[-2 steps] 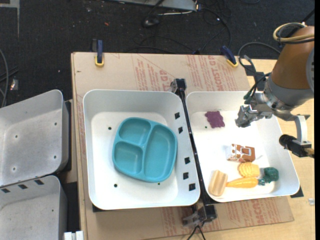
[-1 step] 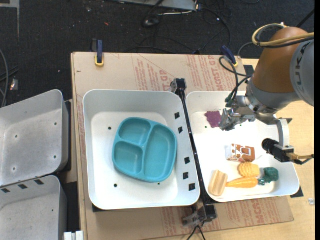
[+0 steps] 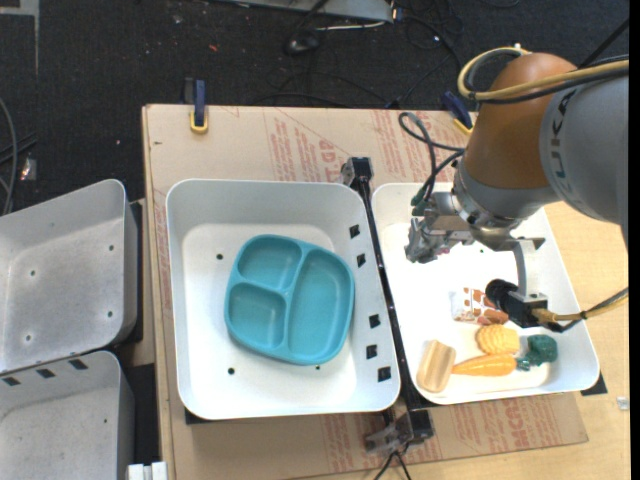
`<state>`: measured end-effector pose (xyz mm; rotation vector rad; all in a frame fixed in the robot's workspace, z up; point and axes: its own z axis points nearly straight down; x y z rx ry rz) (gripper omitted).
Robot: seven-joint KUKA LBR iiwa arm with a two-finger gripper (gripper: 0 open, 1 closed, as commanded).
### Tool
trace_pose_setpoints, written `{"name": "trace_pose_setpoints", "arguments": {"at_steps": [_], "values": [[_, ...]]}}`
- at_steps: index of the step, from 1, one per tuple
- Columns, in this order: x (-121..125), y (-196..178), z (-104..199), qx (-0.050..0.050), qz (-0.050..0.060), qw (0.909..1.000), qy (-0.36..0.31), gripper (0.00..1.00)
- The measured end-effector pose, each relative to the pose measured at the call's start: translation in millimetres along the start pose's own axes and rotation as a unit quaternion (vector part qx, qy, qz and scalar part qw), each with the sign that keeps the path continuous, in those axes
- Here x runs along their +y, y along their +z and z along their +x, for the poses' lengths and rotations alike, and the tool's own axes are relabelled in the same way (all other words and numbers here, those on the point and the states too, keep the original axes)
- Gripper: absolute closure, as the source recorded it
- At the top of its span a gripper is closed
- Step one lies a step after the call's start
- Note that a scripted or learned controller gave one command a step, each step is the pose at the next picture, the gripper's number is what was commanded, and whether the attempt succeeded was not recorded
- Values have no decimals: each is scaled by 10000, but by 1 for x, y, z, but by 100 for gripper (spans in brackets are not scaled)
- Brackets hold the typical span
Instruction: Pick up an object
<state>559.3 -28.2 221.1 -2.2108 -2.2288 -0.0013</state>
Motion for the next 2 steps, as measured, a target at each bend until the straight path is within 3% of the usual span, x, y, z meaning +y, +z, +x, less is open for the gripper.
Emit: {"name": "trace_pose_setpoints", "arguments": {"at_steps": [2], "values": [[-26,10,106,0,3,10000,-2,100]]}}
